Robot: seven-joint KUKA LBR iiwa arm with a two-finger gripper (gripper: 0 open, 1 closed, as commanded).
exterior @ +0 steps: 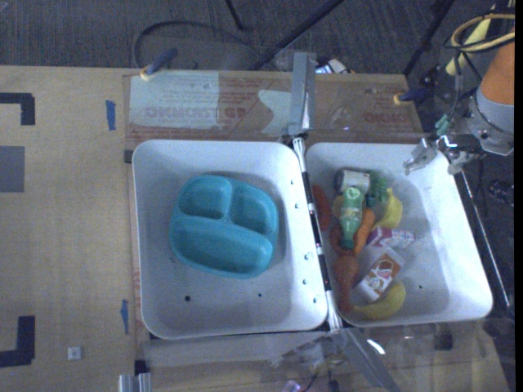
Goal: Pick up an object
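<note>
My gripper hangs over the far right corner of the right bin, its two fingers spread open with nothing between them. Below and to its left, a heap of toy groceries lies along the bin's left side: a grey can, a green bottle, a yellow fruit, a carrot, a small white carton, a red-and-white box and a banana. The gripper touches none of them.
The left bin holds a blue divided plate. A metal divider runs between the two bins. Cables and stand legs lie behind the bench at the far right.
</note>
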